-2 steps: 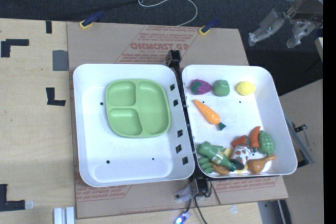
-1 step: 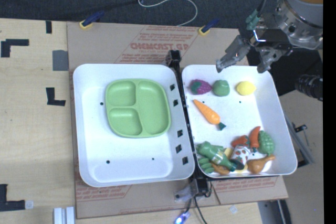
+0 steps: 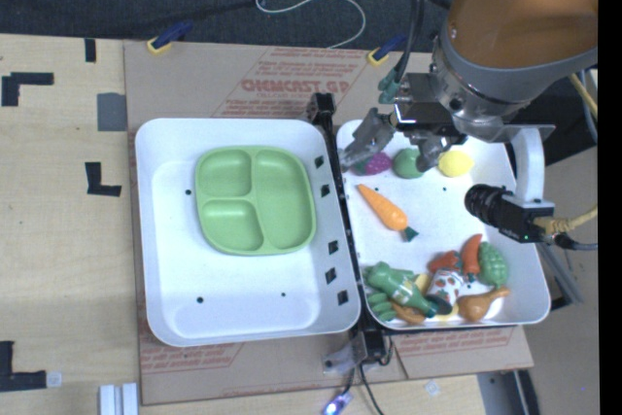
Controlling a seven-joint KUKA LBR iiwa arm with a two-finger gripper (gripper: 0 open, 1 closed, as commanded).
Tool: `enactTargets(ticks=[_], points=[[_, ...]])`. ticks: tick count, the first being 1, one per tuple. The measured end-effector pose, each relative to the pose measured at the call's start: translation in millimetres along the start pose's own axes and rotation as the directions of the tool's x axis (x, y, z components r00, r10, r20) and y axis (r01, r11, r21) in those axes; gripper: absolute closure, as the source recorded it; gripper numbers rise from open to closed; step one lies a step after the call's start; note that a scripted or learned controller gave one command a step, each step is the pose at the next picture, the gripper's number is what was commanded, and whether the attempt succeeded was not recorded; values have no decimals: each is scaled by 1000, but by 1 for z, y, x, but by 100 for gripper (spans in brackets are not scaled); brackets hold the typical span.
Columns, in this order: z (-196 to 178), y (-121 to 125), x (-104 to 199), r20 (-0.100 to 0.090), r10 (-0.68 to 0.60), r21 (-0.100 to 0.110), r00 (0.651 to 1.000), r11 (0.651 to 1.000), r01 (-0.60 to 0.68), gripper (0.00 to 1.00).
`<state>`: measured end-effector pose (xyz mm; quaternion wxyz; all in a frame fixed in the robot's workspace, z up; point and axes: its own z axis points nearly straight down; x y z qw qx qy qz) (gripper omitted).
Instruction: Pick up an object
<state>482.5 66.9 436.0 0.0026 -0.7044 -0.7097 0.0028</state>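
My gripper (image 3: 397, 147) hangs over the back of the right bin (image 3: 530, 238), open, with nothing between its fingers. One finger (image 3: 362, 139) is near the bin's left wall, the other (image 3: 429, 149) further right. Just below them lie a purple toy (image 3: 377, 164), a green round toy (image 3: 408, 161) and a yellow one (image 3: 454, 161). An orange carrot (image 3: 384, 207) lies apart near the bin's middle left. Several toy vegetables (image 3: 437, 287) are heaped along the front edge.
The left bin (image 3: 165, 306) holds a light green divided plate (image 3: 256, 199). A black divider with clips (image 3: 332, 209) runs between the bins. A black cylindrical part (image 3: 498, 209) on a white bracket juts over the right bin's right side.
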Motion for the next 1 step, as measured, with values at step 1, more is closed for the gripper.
enactTargets(ticks=[1], points=[[-13,1,-3,1,2,-5,1000,1000,-2,100]])
